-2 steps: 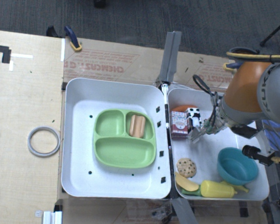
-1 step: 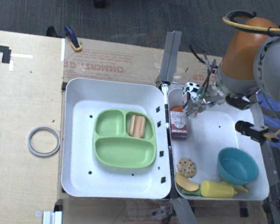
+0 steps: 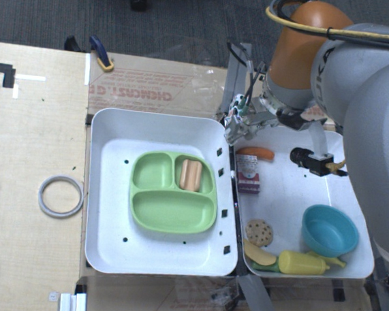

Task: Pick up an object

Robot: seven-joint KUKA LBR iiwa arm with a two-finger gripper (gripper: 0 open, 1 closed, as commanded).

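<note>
Gripper (image 3: pixel 240 125) hangs over the right white bin (image 3: pixel 283 194), at its top left corner just above the orange carrot-shaped toy (image 3: pixel 256 152). Can't tell its state (too cluttered). Green divided plastic tray (image 3: pixel 168 210) sits in the left bin.

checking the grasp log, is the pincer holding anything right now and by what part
It cannot be told. The pincer sits at the far corner of the right bin, just above the sausage, and no object shows between its tips.
</note>
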